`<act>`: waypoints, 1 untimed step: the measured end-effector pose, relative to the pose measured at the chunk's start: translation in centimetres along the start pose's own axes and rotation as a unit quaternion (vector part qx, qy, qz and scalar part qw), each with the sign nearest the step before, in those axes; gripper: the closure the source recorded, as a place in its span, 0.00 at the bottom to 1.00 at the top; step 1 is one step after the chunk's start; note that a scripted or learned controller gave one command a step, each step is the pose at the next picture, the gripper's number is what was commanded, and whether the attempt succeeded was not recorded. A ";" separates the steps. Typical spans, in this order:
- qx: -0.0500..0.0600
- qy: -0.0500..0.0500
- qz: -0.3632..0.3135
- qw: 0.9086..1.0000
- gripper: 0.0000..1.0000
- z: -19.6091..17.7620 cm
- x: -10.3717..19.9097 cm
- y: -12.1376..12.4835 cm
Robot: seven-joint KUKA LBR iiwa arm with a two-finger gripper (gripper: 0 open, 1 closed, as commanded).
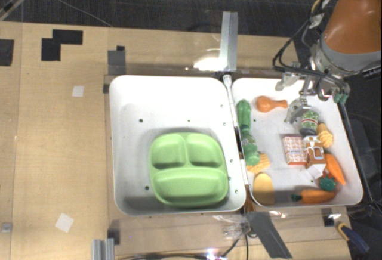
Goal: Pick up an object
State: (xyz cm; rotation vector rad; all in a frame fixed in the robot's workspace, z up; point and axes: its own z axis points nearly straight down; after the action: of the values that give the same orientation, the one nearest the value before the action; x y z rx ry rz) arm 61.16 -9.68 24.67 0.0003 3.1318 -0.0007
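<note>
Tabletop (54,151), pale wood, carrying two shallow white bins side by side. Left bin (131,104) contains a green divided tray (188,168) lying toward its near side. Right bin (271,133) contains assorted toy foods: a green bottle (244,118) along the left wall, an orange drumstick (270,104) near the far wall, a patterned box (295,150) at centre, a carrot (334,169) at the right wall, a second carrot (315,195) at the near wall. Arm (352,26), grey with an orange band, above the right bin's far right corner. Gripper (301,111) points down over a small dark can (308,124); whether its fingers are spread or pressed together cannot be told.
</note>
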 end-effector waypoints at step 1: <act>0.000 0.004 0.015 1.000 0.00 9.1 3.7 -5.4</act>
State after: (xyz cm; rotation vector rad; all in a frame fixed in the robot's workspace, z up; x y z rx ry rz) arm 57.56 -15.09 15.53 0.0479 3.1394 -0.0009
